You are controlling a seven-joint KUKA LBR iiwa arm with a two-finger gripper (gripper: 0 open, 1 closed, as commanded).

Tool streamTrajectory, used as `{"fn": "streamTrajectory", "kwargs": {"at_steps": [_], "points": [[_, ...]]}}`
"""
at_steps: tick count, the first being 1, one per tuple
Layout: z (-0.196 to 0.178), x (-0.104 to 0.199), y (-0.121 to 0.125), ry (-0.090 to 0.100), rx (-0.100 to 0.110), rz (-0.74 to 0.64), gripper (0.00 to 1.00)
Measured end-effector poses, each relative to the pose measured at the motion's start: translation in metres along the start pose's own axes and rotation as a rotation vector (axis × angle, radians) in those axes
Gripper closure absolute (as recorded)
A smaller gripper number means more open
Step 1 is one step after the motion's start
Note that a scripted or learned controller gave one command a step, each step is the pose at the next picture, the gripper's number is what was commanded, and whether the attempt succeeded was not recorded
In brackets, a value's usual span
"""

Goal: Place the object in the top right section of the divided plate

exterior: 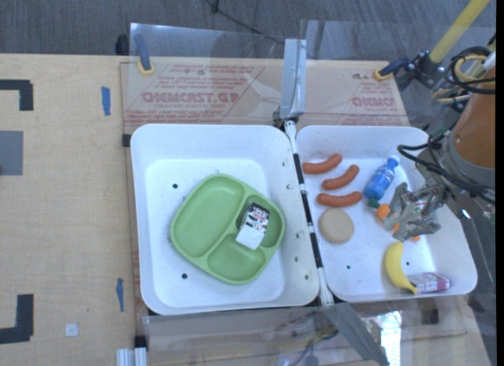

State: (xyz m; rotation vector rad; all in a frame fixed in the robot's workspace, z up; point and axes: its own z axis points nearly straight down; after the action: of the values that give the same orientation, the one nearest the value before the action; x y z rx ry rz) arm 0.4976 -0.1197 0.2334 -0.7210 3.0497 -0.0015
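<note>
Now a small white box (253, 225) lies in the right part of the green plate (206, 223), in the left bin (157, 199). The gripper (412, 216) hangs over the right bin (457, 270), near a blue bottle (382, 179) and banana (398, 268). I cannot tell its grip.

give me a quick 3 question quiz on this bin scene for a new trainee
1. True or false: a small white and black packet lies on the green divided plate.
2. How many sausages lie in the right bin?
3. Which item lies nearest the front edge of the right bin: A) the blue bottle, B) the banana, C) the round beige bun?

Key:
1. True. It rests over the plate's right-hand section, in the left bin.
2. Three, stacked in a loose column near the bin's left side.
3. B. The banana sits by a small pink packet, below the gripper.
</note>
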Motion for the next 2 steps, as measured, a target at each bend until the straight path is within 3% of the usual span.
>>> {"fn": "streamTrajectory", "kwargs": {"at_steps": [1, 2], "points": [[0.000, 0.000, 0.000, 0.000, 0.000, 0.000, 0.00], [-0.011, -0.002, -0.001, -0.008, 0.003, 0.005, 1.00]]}}
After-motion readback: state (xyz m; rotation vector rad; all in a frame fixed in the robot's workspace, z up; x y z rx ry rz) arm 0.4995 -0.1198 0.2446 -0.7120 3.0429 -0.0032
